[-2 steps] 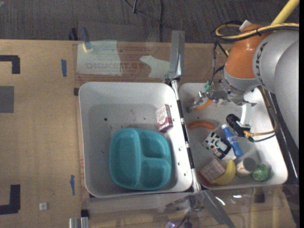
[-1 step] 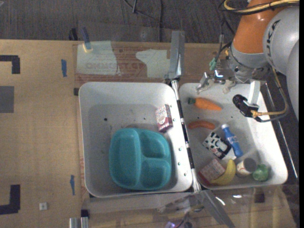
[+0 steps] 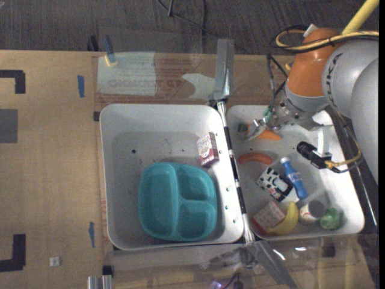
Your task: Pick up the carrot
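Hovering the claw [image 3: 266, 125] at the far-left of the right bin [image 3: 355, 212], touching an orange piece [image 3: 271, 135], likely the carrot; can't tell its opening. I'm suggesting: centre on it, avoiding the orange sausage-shaped piece [image 3: 255, 158] nearer.

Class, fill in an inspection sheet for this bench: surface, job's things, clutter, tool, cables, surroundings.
Surface: wooden bench bearing two white bins, left bin, right bin.
Job's things: carrot in the right bin's far part, beside the tool.
Clutter: teal divided tray and small carton in left bin; orange sausage-shaped piece, blue bottle, banana in right bin.
Tool: tool low over the carrot; grip unclear.
Cables: yellow cable along the arm.
Surroundings: dark floor.
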### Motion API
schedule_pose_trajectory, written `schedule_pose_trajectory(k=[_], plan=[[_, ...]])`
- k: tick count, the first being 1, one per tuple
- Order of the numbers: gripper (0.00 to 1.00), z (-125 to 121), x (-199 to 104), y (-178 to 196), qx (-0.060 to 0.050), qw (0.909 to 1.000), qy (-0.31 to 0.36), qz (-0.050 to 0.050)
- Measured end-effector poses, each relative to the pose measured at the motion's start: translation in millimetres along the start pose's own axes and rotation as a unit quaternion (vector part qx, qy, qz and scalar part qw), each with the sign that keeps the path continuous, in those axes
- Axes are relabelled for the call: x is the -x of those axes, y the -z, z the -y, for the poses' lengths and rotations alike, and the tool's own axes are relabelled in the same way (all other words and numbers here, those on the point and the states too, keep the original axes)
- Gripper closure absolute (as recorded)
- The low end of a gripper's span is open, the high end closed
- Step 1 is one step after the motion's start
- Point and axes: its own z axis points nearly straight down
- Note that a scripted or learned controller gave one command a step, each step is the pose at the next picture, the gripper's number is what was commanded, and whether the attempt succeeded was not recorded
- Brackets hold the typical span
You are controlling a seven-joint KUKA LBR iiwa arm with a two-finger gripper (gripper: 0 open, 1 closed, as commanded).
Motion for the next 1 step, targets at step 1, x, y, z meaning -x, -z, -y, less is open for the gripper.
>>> schedule_pose_trajectory(k=[1], plan=[[1.0,0.0,1.4,11.4,0.001,1.0,0.0,0.001]])
